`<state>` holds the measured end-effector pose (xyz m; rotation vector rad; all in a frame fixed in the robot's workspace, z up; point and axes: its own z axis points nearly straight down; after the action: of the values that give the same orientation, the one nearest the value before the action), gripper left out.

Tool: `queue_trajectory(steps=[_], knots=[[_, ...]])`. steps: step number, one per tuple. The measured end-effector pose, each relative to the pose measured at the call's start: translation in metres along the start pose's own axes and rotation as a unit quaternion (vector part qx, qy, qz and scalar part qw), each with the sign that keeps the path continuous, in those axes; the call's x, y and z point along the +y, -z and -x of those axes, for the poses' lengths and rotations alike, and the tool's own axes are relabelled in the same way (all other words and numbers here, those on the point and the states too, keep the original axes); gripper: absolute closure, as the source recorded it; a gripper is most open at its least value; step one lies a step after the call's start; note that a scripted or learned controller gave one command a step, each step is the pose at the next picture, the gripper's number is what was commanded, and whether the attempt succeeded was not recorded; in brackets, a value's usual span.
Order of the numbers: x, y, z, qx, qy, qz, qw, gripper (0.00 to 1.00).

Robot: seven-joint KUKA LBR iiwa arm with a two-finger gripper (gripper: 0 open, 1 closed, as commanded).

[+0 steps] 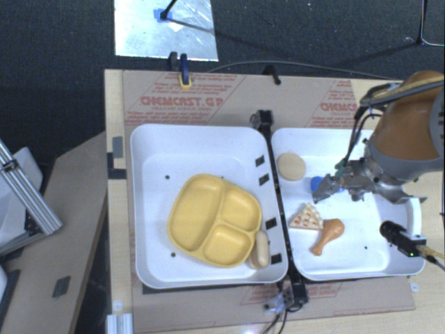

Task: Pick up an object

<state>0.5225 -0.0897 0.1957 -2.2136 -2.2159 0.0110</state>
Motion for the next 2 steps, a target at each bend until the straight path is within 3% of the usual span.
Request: queue_trajectory(steps=[1, 2], knots=[[0.003, 0.006, 0.0, -0.001, 0.001, 0.006, 1.0, 0.0], [-0.001, -0.038, 0.004, 0.0, 0.0, 0.005, 1.0, 0.0]])
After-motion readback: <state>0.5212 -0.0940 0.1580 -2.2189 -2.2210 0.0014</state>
